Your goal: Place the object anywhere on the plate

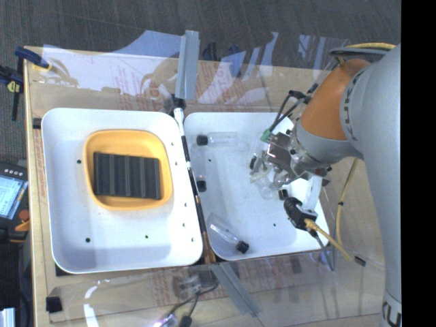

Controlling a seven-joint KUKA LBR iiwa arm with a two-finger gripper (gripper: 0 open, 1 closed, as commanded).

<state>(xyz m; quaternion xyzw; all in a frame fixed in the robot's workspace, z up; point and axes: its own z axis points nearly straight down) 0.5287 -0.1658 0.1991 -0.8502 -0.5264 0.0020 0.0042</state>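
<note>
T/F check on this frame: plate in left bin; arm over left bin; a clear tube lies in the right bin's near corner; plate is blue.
1. The plate sits in the left bin. True.
2. The arm is over the left bin. False: the gripper hangs over the right bin.
3. A clear tube with a dark cap lies near the right bin's front edge. True.
4. The plate is blue. False: it is yellow with a dark ribbed centre.

The arm (381,114) is a thick, smooth cylinder of pale grey, with a rounded orange band (327,104) above the wrist. Below it sits a grey wrist block and a metal claw (269,165) of clear and silvery parts. Thin black cables (289,107) loop beside it, and a yellow-tipped black cable (306,220) hangs beneath.
</note>
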